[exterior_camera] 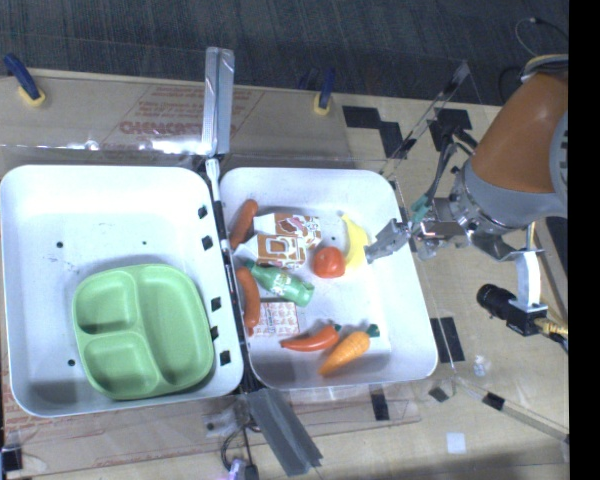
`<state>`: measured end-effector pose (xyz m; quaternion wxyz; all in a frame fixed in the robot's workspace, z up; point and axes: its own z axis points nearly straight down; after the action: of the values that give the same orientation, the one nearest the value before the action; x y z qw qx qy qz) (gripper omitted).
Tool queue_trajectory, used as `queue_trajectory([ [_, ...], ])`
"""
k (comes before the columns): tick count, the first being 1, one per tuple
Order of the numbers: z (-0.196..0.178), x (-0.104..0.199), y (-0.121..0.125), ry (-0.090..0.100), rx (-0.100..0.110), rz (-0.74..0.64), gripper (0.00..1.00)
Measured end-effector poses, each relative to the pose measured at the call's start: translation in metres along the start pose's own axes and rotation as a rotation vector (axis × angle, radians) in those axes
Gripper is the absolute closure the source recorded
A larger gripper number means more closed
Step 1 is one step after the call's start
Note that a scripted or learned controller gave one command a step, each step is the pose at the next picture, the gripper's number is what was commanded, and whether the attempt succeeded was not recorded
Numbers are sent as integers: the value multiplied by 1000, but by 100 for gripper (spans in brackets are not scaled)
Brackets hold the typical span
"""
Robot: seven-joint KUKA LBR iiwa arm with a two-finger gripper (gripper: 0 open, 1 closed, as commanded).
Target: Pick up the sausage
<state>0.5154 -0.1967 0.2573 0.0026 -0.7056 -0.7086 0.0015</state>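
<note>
Two sausages (243, 222) lie well beyond my gripper (388, 240), against the far wall of the right bin (405, 328), one above the other. My gripper hangs over the bin's near rim, holding nothing; whether it is spread or closed, I cannot tell. Between us sit a banana (354, 239), a tomato (328, 261) and a green bottle (283, 284). Risk: the bottle touches the lower sausage, and the wall crowds both, so a descent may clip either or close on nothing.
</note>
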Motion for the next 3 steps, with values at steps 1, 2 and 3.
queue_trajectory([
  [1,2,55,76,-1,-1,133,0],
  [2,65,145,130,-1,0,88,0],
  [3,65,144,130,-1,-1,88,0],
])
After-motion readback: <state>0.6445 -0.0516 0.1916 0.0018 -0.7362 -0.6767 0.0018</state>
